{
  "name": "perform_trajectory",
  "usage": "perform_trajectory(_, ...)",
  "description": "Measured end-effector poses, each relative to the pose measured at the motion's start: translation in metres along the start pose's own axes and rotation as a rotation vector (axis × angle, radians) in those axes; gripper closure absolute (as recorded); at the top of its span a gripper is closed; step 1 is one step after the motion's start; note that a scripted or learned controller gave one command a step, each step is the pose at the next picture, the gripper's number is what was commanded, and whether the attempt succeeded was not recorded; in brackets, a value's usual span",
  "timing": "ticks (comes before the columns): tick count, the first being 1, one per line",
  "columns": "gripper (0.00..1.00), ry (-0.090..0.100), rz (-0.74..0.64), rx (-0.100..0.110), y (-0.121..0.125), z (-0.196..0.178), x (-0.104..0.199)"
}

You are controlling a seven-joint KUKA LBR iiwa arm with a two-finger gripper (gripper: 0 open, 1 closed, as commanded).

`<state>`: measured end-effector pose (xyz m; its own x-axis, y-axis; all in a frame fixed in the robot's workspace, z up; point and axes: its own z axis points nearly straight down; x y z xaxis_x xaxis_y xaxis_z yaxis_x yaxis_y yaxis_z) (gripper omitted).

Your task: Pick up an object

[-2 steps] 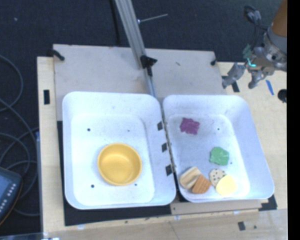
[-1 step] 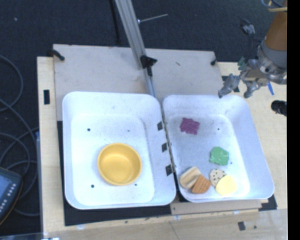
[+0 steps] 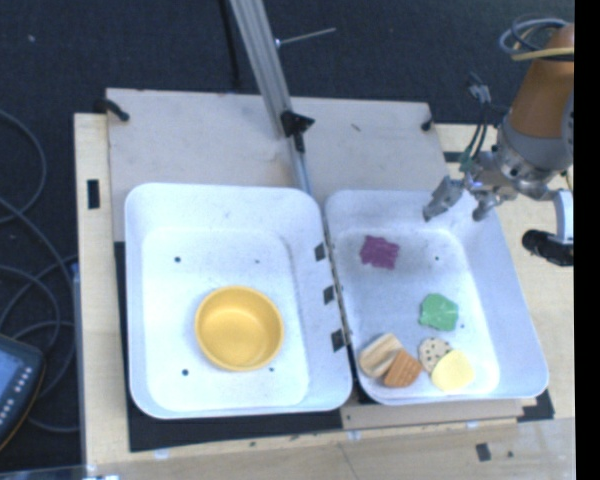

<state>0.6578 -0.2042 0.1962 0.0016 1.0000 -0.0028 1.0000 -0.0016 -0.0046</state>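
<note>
The worktop [image 3: 95, 268] is seen from above, carrying two shallow white bins side by side. The left bin [image 3: 160, 218] holds a yellow bowl [image 3: 239, 327], set upright near its middle. The right bin [image 3: 500, 298] holds the smaller things: a purple block [image 3: 379, 252] towards the far side, a green piece [image 3: 439, 311] nearer the middle, and along the near wall a tan wedge [image 3: 380, 352], an orange-brown piece [image 3: 404, 369], a speckled cookie shape [image 3: 434, 349] and a yellow lump [image 3: 454, 371], the last four packed close together and partly touching.

The arm [image 3: 540, 108] is reached in from the right, and the tool [image 3: 463, 197] is held over the far right corner of the right bin, its two fingers spread apart with nothing between them. No object is gripped, so the pick is judged not yet begun.

Of the objects, the purple block is nearest the tool and stands apart from the rest, so it is judged the easiest target. Several failures can be expected from here. A descent at the present spot would be made against the sloped bin wall, and only bare plastic would be closed on. If the near cluster is chosen, a neighbour may be nudged or two pieces pinched together. The rounded yellow lump may be squeezed out sideways.
</note>
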Motion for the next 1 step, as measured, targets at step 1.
perform_trajectory(1, 0.0, -0.001, 0.002, -0.002, 0.0023, 0.0425, -0.004)
